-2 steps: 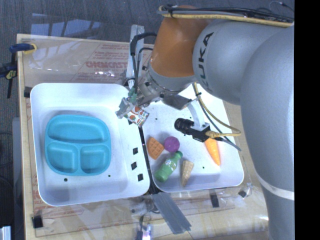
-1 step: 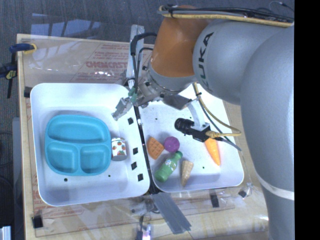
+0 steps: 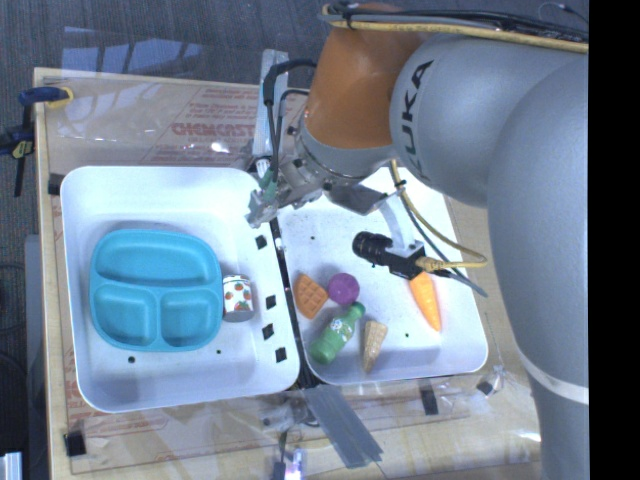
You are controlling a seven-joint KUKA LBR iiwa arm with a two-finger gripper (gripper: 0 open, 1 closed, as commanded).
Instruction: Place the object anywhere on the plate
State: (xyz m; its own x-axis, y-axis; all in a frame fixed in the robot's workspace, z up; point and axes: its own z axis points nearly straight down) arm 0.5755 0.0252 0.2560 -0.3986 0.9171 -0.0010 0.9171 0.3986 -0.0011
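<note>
- Over the divider between the two bins, the gripper (image 3: 264, 206) hangs low from the grey arm (image 3: 480, 118); whether it is open cannot be told.
- "KUKA" reads on the arm.
- Small patterned can (image 3: 237, 298) in the left bin (image 3: 100, 193), touching the blue three-compartment plate (image 3: 155, 288).
</note>
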